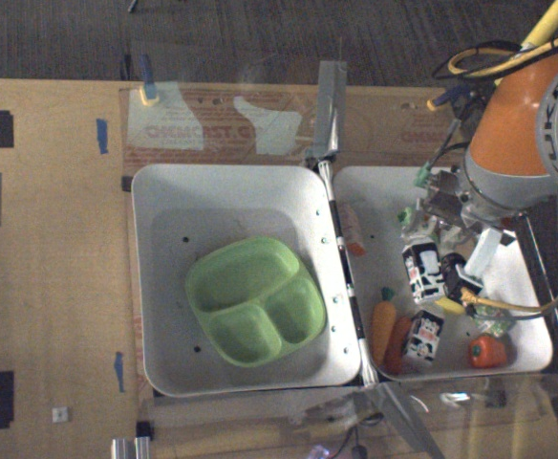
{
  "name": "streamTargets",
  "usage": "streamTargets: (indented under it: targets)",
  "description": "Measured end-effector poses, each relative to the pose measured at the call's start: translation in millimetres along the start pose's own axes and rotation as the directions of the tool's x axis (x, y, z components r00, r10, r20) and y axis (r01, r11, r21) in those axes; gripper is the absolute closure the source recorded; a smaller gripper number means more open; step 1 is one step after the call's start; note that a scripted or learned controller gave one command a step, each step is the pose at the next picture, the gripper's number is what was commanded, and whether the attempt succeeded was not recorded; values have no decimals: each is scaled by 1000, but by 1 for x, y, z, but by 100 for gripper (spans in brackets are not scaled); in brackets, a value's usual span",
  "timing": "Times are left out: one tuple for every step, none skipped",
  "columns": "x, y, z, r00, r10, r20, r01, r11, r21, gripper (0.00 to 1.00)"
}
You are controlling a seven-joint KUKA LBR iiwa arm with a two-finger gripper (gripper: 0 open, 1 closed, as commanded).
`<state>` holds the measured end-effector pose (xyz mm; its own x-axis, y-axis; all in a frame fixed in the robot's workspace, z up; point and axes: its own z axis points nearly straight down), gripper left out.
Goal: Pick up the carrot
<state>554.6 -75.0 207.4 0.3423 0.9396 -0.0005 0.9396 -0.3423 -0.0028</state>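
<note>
Camera view: two white bins sit side by side on the bench (50,285). Left bin (164,199) holds a green divided plate (255,299), lying toward 5 o'clock of that bin's floor. Right bin (375,194) holds the clutter. Carrot (383,325) lies at 7 o'clock in the right bin, green top pointing to 12, close to the divider between bins. Just beside it at 3 o'clock lies a small black-and-white carton (424,337); a second such carton (421,272) stands at 1 o'clock of the carrot. A red tomato (487,351) rests at 5 o'clock in the bin. Arm enters from 3 o'clock; gripper (443,207) hangs over the bin's upper middle, well apart from the carrot. Finger state cannot be told.
</note>
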Motion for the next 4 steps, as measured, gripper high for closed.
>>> streamTargets:
  targets:
    - [20,-30,-24,1000,-15,0,15,1000,1,100]
    - [83,-61,-125,996,-92,1,92,996,-2,100]
    - [121,-88,-149,944,329,0,-329,944,-3,100]
    - [110,-26,-141,870,493,0,-493,870,-2,100]
